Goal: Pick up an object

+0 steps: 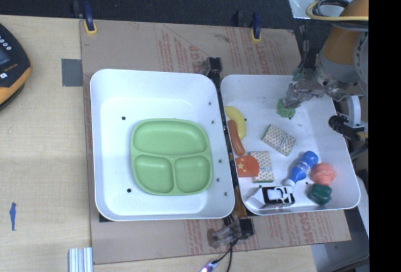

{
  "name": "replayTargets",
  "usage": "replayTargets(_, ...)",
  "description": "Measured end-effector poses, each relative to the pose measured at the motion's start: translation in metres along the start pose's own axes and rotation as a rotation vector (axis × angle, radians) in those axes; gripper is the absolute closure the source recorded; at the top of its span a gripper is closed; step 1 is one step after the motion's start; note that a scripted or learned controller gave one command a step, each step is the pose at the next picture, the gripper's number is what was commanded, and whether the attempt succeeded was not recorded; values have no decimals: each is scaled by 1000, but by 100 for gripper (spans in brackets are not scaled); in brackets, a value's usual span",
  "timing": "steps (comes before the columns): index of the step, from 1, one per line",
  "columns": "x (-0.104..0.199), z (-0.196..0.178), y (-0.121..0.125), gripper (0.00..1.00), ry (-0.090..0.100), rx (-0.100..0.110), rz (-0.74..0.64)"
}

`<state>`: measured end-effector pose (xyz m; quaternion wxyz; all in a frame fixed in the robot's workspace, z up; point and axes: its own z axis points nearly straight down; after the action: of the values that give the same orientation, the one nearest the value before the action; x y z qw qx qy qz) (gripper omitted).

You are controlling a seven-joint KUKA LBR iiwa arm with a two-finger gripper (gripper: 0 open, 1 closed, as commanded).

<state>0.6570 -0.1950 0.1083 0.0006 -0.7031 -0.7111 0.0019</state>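
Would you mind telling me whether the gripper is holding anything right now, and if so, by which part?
It cannot be told. The gripper is down over a small green object in the right bin, but the view does not show a hold.

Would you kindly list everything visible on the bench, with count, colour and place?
Left bin: one, white, bench left.
Divided tray: one, light green, in left bin.
Right bin: one, white, bench right.
Banana: one, yellow, right bin's left edge.
Sausage-like piece: one, orange-brown, beside banana.
Small green item: one, under the gripper.
Patterned packets: two, mid bin.
Bottle: one, blue and white.
Ball: one, pinkish-red.
Dark green item: one, near corner.
Clamps: two, blue, board's far edge.
Gripper: one, grey, right bin's far side.
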Motion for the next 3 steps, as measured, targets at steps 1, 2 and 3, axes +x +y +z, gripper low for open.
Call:
replayTargets(1,-17,0,-64,100,1,0,7)
replayTargets(2,-17,0,-64,0,1,0,7)
replayTargets(3,0,16,-1,0,2,-1,7)
